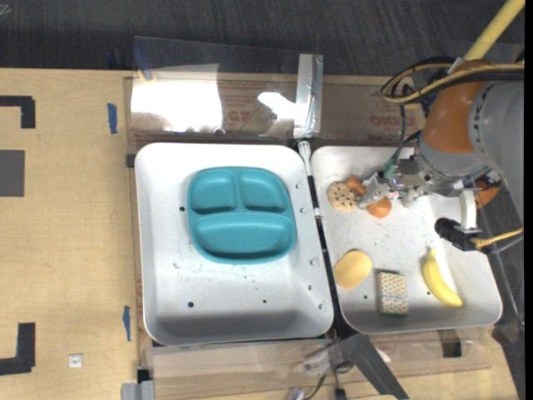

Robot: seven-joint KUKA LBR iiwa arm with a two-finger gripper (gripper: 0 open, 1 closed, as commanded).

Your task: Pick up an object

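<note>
Where the tool (381, 192) reaches, an orange piece (379, 209) lies just beneath.

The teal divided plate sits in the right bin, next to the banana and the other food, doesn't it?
Not quite. The camera view shows the teal divided plate in the left bin. The banana and the other food lie in the right bin, apart from the plate.
</note>
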